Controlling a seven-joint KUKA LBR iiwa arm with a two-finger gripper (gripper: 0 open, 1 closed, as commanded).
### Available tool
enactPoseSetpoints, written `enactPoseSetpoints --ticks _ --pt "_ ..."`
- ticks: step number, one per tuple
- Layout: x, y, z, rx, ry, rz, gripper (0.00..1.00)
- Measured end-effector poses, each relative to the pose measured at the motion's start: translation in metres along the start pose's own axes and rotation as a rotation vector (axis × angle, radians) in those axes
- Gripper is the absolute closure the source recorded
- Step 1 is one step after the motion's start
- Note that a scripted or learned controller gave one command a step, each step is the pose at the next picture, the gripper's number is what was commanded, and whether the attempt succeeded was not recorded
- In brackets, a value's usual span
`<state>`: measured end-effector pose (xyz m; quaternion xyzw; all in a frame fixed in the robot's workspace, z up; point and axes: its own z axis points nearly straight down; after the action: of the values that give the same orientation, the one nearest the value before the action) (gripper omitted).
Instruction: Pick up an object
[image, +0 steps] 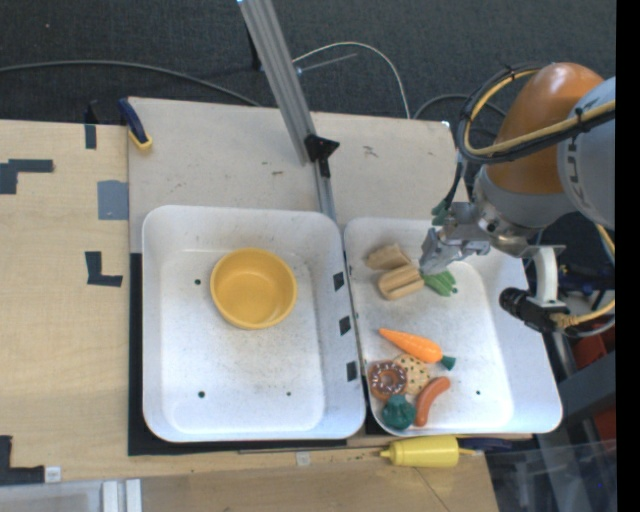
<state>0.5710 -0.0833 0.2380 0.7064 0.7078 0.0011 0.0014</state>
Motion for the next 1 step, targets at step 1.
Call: enactPoseSetpoints --ticks 1 --pt "0.0527 0.0199 -0.0074 0.003 0.002 -0.005 1.0"
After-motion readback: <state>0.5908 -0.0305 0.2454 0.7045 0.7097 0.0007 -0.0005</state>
